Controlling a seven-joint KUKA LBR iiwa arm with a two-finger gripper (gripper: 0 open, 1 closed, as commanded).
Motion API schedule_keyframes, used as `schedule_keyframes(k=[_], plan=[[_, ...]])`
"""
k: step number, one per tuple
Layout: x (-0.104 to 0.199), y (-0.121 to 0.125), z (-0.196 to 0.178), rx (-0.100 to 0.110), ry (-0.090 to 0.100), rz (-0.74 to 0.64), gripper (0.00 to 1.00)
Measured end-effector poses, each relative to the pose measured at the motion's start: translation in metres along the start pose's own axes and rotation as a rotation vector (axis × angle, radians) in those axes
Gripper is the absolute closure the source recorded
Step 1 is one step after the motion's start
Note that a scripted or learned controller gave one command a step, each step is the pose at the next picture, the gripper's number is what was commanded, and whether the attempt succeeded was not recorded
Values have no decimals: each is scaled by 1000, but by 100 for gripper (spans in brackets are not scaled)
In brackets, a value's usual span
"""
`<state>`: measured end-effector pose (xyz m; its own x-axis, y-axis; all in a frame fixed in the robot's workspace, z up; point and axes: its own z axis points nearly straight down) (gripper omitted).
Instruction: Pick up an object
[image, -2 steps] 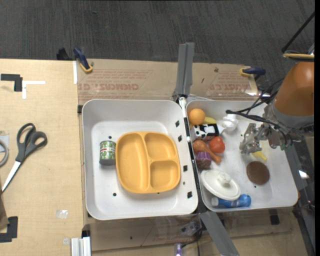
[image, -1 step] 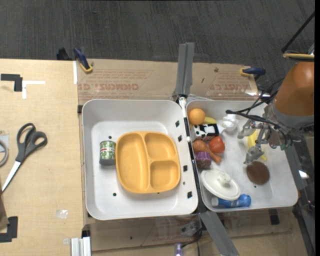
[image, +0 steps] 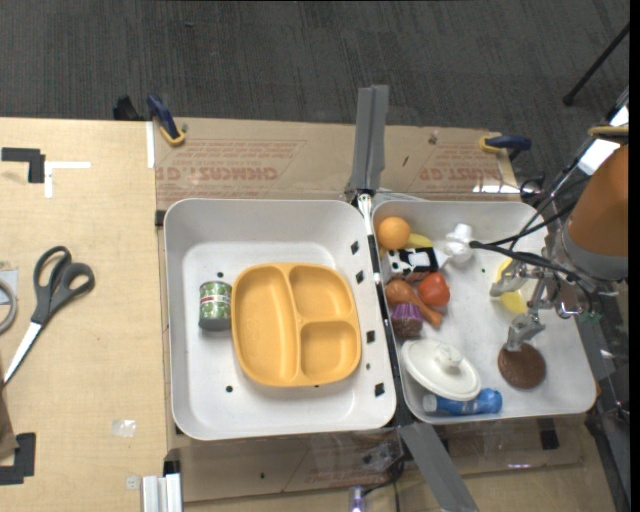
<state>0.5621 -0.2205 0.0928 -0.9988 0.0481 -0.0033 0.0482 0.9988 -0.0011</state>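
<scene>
My gripper (image: 522, 333) hangs low over the right side of the right bin (image: 570, 400), just above a flat brown disc (image: 522, 368). A yellow piece (image: 508, 285) lies just up and left of the gripper, partly hidden by the wrist and cables. Farther left in the same bin lie an orange (image: 393, 232), a red tomato (image: 434, 289), a carrot-like piece (image: 408, 295), a purple item (image: 406, 320), a black-and-white toy (image: 412, 262), a small white object (image: 458, 241), a white lidded dish (image: 441, 369) and a blue bottle (image: 466, 404).
The left bin (image: 190, 390) holds a yellow divided plate (image: 296, 323) and a small green-labelled can (image: 214, 304). Scissors (image: 48, 290) lie on the wooden bench at the left. A grey divider bar (image: 371, 130) stands between the bins at the back.
</scene>
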Motion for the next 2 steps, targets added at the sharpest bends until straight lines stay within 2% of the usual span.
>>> schedule_keyframes(k=[1,2], plan=[[-47,23,1,-1,-1,37,0],[-48,24,-7,0,-3,34,100]])
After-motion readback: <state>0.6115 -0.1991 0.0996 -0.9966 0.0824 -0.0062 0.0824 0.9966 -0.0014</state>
